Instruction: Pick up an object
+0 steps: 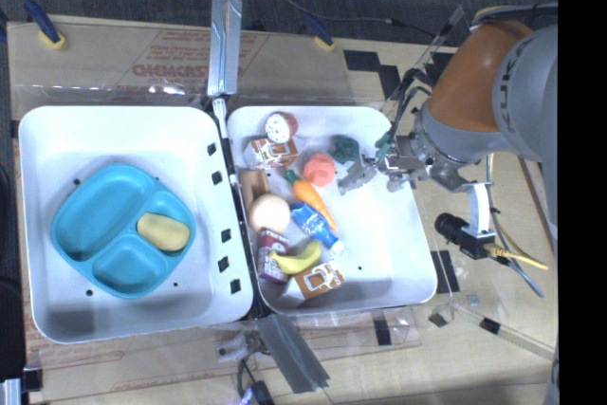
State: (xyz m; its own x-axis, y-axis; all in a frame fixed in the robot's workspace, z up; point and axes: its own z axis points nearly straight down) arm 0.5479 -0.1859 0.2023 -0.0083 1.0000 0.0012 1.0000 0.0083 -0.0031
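Crowding right bin [398, 247], left half: snack packet [320, 279] at 6 o'clock edge, banana [302, 256] above it, dark can [270, 261] beside, blue pouch [313, 223], pale egg-like ball [269, 212], carrot [311, 195], pink ball [320, 169], small teal piece [345, 147], round tin [280, 126] farthest. Gripper [358, 174] at 3 o'clock of pink ball, nothing seen between fingers; open or closed, cannot tell. Left bin [47, 133]: blue divided plate [104, 232], yellow lump [163, 231].

My arm [517, 90] is chunky grey metal with a big rounded orange band above the wrist. Thin black cables loop off it, and my claw [365, 174] is small, silvery-grey hardware at the end.
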